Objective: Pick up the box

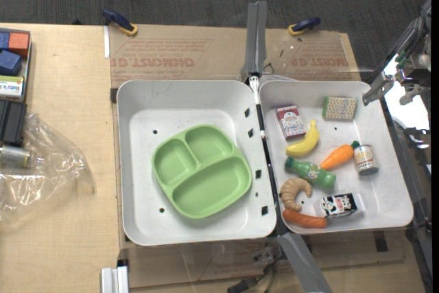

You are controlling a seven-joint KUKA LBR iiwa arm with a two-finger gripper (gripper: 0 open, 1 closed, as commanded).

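A small red and white box (291, 122) lies flat in the right bin (399, 168), near its upper left corner. A black and white cow-print carton (341, 205) lies near that bin's front edge. The gripper (388, 79) hangs over the right bin's far right rim, up and to the right of both boxes and well apart from them. It is seen partly and against clutter. Nothing shows in its grasp.
The right bin also holds a banana (305, 139), a patterned sponge (340, 107), a carrot (336, 156), a small can (364, 159), a green bottle (311, 173), a croissant (295, 192) and a red pepper (304, 219). A green divided plate (201, 171) lies in the left bin (134, 147).
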